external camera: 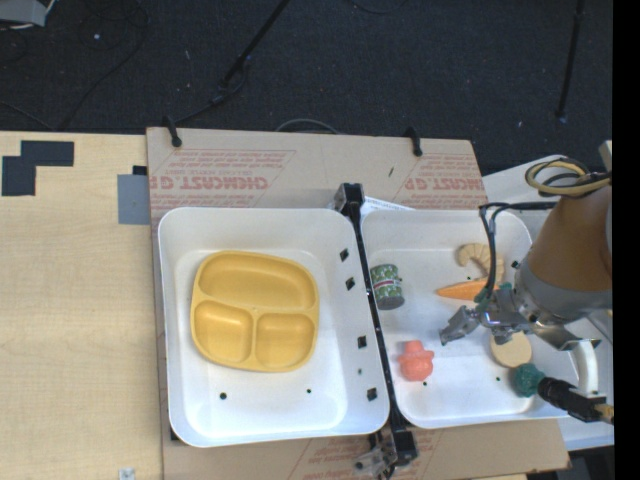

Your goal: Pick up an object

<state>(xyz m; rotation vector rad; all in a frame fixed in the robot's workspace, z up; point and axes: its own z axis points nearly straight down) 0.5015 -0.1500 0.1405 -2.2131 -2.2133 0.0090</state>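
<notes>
The pincer [462,326] is hanging low over the right bin [440,243] with its two dark fingers spread apart and nothing between them. Just behind it, an orange carrot [461,291] is lying on the bin floor, with a tan piece [473,256] further back. A pink toy [416,361] is sitting near the front, a small green-banded can [386,286] is standing by the divider, and a pale disc [512,351] and a green lump [526,378] are resting under the arm. A yellow sectioned plate [255,310] is lying in the left bin [190,408].
</notes>
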